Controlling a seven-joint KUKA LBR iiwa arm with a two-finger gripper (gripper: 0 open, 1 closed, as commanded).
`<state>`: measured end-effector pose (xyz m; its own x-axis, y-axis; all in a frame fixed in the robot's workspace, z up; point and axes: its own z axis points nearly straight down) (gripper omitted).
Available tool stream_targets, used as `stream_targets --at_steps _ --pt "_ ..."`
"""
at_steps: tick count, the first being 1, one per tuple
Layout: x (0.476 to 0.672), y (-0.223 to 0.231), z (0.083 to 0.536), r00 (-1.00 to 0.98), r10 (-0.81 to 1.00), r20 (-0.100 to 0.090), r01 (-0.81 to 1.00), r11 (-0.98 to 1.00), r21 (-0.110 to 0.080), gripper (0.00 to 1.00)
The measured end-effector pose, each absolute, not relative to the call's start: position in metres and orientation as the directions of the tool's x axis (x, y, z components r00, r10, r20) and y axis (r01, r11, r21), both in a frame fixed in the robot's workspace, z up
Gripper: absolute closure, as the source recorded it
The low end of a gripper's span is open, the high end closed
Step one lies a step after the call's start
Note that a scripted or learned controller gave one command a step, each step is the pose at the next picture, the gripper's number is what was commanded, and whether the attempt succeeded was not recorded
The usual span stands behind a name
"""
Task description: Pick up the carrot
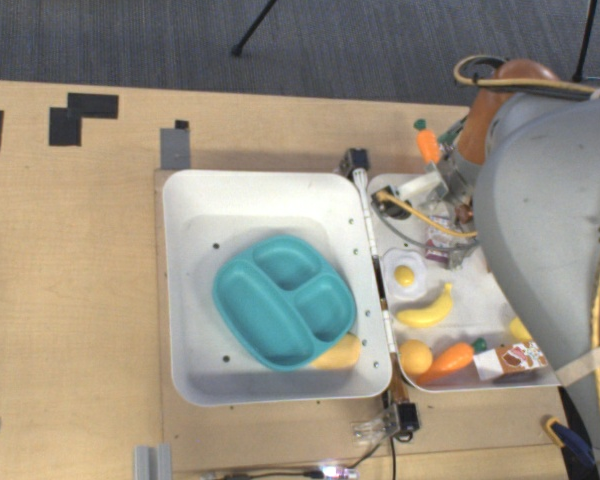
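**Grey arm over the right bin**

The grey arm (550, 208) looms at 3 o'clock; whether its gripper's jaws are open or closed cannot be told. One carrot (448, 359) lies at 5 o'clock beside one orange (414, 355), one banana (426, 309) and one carton (510, 360), its label unreadable. One teal tray (280, 300) fills the left bin (195, 268).
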<state>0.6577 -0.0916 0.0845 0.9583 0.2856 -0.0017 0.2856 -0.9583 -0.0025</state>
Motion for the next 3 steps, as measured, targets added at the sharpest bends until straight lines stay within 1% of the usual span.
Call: stream_targets --at_steps 1,2,3 --pt "0.658 -0.091 0.095 0.955 0.295 -0.001 0.295 -0.955 -0.003 1.0" --pt "0.628 0.01 0.185 0.897 0.442 0.002 0.442 -0.897 -0.002 1.0" --pt "0.628 -0.049 0.279 0.8 0.6 0.002 0.6 -0.8 0.001 1.0"
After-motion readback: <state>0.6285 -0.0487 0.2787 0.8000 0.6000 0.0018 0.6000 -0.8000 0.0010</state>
